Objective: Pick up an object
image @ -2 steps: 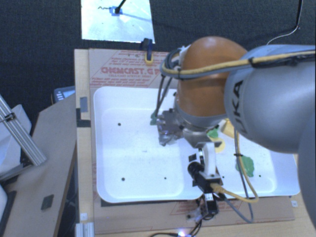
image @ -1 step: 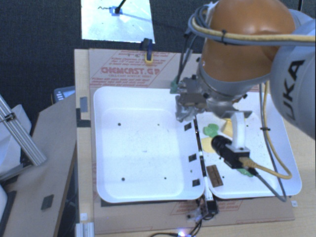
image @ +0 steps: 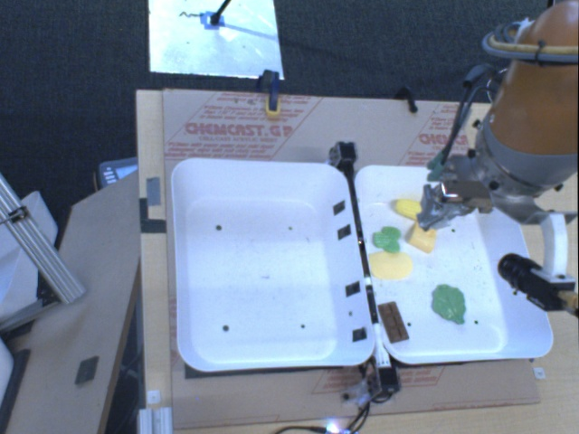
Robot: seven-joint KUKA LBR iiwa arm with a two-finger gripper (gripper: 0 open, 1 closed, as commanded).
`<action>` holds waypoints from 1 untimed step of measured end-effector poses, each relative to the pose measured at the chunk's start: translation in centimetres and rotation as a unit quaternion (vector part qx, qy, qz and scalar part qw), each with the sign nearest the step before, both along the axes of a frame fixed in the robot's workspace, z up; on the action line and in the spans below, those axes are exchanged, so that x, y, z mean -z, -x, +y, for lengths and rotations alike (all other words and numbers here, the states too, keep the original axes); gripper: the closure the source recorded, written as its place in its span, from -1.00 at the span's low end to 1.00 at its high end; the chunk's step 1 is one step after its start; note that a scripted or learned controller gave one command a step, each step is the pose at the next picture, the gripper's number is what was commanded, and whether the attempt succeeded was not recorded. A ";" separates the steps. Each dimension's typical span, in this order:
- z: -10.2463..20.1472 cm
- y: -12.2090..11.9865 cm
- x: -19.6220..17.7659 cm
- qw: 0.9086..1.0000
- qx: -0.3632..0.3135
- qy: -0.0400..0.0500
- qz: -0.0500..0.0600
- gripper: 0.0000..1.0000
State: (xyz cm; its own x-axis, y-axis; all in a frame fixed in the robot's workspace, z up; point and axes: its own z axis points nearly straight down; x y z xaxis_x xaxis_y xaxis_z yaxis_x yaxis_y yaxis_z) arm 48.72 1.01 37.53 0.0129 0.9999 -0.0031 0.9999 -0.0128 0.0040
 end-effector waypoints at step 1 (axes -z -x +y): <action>1.6 -6.0 12.5 1.000 -0.007 -0.001 0.003 1.00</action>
